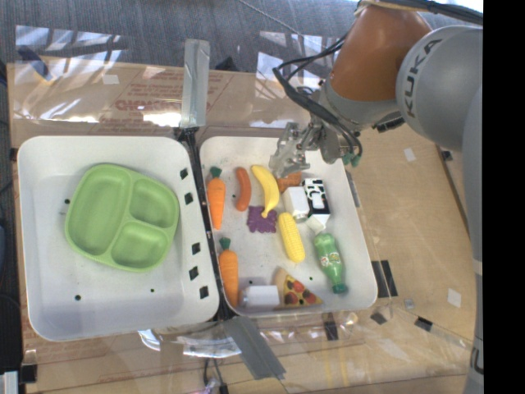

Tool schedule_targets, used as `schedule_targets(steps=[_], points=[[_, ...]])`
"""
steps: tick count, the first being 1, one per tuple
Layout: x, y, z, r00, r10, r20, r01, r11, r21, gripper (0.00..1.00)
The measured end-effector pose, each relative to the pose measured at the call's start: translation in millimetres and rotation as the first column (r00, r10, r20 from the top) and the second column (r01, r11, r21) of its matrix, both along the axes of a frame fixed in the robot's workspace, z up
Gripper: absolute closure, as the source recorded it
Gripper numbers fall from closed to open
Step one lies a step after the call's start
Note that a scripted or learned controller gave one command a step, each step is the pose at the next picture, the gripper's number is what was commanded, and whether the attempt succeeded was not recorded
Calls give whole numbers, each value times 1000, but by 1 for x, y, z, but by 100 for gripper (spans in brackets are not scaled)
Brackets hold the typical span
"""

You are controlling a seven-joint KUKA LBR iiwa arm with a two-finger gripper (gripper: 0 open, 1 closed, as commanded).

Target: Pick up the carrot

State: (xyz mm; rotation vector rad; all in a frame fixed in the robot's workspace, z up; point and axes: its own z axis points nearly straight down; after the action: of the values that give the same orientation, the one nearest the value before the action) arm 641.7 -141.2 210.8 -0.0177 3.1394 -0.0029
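Two toy carrots lie along the left wall of the right bin [361,253]: one carrot [216,201] near the top left with its green top pointing up, and a second carrot [229,274] lower down by the front left. My gripper [289,161] hangs over the upper middle of the right bin, above a small orange item and beside the banana [267,189]. It is well to the right of the upper carrot. Nothing shows between its fingers.
The right bin also holds a sausage [243,189], purple grapes [262,218], corn [291,236], a green bottle [330,261], a pizza slice [297,290], a black-and-white carton [317,197] and a white block [261,295]. The left bin [41,302] holds a green divided plate [123,216].
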Motion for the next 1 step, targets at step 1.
schedule_targets(steps=[1], points=[[10, -65, 82, 975, 221, 3, -221, 975, -2, 100]])
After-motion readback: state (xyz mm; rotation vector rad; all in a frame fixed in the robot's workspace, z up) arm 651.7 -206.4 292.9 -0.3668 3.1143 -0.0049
